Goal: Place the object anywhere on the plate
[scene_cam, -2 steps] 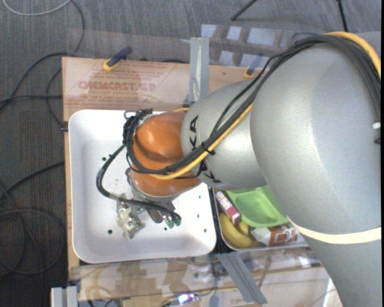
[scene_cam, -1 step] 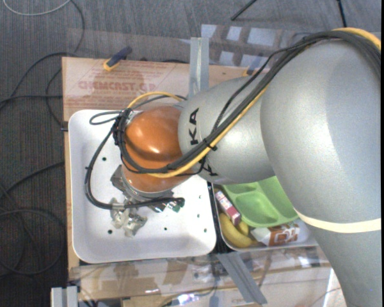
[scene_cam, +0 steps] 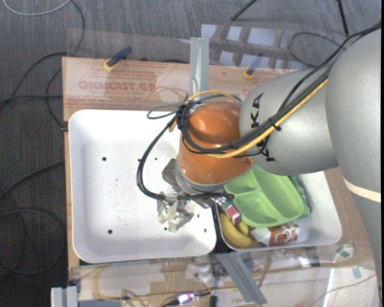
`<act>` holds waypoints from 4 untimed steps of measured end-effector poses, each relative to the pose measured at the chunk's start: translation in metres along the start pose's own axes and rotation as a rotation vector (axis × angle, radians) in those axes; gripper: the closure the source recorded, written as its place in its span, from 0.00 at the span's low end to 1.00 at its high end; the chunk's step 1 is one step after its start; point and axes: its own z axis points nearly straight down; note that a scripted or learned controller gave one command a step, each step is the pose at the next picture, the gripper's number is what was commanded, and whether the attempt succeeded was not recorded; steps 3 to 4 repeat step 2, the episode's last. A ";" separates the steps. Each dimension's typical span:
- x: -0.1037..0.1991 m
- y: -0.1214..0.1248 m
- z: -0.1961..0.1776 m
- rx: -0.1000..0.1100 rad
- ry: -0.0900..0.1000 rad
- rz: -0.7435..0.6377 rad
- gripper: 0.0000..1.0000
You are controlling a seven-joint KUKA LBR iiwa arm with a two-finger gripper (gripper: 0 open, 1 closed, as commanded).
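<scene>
A green divided plate (scene_cam: 269, 197) lies in the right bin (scene_cam: 329, 226), partly hidden under the arm's orange band (scene_cam: 211, 142). A yellow banana (scene_cam: 235, 230) rests at the plate's front left edge. Beside it lies a red and white carton (scene_cam: 280, 236). My gripper (scene_cam: 173, 216) hangs low over the front right part of the left bin (scene_cam: 109, 190), to the left of the plate. The wrist hides much of it, and I cannot make out anything held in it.
The wall between the two bins (scene_cam: 214, 232) runs just right of the gripper. Black cables loop from the wrist over the left bin. The grey arm covers the right bin's back part. Clamps and a metal post stand behind the bins.
</scene>
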 end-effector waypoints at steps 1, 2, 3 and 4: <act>-0.071 0.081 -0.093 -0.001 -0.003 0.016 1.00; -0.112 0.019 -0.187 0.001 -0.005 -0.063 1.00; -0.112 0.019 -0.187 0.001 -0.005 -0.063 1.00; -0.112 0.019 -0.187 0.001 -0.005 -0.063 1.00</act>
